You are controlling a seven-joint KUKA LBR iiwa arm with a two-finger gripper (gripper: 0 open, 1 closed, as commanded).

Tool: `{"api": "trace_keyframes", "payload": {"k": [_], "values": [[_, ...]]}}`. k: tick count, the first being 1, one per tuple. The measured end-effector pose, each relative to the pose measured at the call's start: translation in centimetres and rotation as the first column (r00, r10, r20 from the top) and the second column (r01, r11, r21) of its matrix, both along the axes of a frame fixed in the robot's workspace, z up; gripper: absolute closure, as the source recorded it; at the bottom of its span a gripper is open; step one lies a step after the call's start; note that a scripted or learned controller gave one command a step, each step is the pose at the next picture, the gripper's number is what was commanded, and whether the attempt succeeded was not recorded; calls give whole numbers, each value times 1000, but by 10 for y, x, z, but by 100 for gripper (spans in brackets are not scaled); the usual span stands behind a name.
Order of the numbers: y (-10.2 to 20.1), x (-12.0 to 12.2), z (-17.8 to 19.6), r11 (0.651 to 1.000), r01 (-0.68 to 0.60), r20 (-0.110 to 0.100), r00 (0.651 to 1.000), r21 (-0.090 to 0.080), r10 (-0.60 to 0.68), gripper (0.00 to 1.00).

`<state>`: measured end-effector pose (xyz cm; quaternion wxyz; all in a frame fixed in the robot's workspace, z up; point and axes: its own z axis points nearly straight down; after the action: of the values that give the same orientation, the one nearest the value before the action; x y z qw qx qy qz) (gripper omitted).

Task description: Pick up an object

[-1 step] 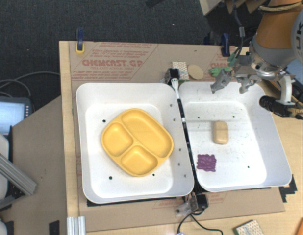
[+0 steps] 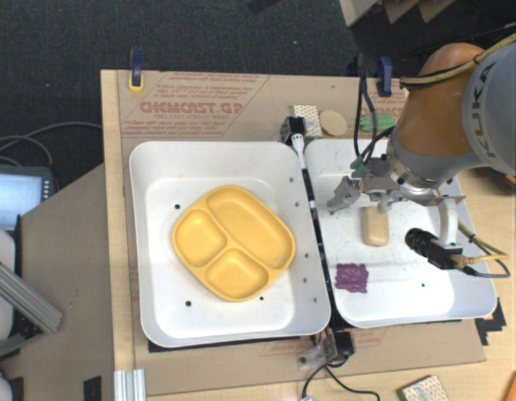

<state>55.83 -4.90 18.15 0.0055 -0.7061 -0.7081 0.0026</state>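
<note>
Right white bin holds a tan block below the hand, spread apart.

Red "CHEMCAST GP" print on brown board; smaller lines unreadable.

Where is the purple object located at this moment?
The purple object lies in the right white bin, near its front left corner, close to the divider between the bins. The tan block is just behind it, under the pincer.
</note>
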Motion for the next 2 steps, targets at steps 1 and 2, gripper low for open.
{"api": "trace_keyframes", "payload": {"k": [1,2], "values": [[-84,-53,-76,1000,13,-1,1000,-5,-13,0],[-41,22,-98,1000,-3,17,1000,-4,3,0]]}}
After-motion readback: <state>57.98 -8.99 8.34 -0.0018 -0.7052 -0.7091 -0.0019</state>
